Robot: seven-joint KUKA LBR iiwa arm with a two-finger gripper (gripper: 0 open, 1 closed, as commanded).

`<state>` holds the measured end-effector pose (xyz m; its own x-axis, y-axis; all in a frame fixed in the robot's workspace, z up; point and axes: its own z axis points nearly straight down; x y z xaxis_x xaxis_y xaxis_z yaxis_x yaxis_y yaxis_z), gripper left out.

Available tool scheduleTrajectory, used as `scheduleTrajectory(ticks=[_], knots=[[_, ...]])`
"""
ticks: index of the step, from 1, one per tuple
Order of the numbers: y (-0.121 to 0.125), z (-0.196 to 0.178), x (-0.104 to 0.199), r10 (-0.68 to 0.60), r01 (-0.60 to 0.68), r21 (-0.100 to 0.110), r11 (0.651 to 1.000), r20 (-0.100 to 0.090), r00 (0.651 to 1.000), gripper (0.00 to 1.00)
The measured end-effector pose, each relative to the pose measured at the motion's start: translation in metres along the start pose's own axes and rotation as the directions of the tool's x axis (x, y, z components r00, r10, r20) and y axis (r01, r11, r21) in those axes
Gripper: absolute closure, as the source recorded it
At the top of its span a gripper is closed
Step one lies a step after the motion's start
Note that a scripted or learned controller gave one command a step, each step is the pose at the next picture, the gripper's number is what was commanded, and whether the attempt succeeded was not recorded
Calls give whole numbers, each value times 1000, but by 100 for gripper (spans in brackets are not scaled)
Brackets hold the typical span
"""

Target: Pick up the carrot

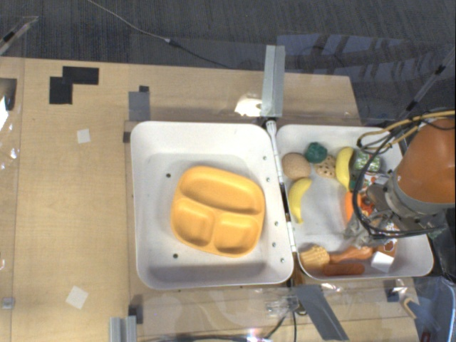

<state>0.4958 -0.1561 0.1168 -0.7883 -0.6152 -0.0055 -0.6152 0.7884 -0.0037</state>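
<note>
The carrot (348, 206) appears as a narrow orange strip standing lengthwise in the right bin (317, 223), mostly covered by the arm. My gripper (356, 223) hangs low over the bin's right half, right against the carrot's near end. The wrist and its cables hide how it meets the carrot.
Around the carrot lie two yellow bananas (299, 198) (344, 166), a brown potato (296, 166), a green broccoli (315, 151), a cookie (326, 167), a bread piece (314, 255), a sausage (345, 264) and a white cube (382, 260). The left bin (153, 255) holds a yellow divided plate (217, 210).
</note>
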Motion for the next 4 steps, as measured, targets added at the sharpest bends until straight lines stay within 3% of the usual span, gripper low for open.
scheduleTrajectory(ticks=[1, 2, 3, 4], knots=[[-47, -81, 23, 32, -32, 10, 999, 3, 999, 100], [-86, -114, -33, 150, -150, 4, 989, 5, 989, 100], [-49, -69, 17, 325, -325, 1, 946, 0, 946, 100], [-49, -69, 17, 325, -325, 1, 946, 1, 946, 0]])
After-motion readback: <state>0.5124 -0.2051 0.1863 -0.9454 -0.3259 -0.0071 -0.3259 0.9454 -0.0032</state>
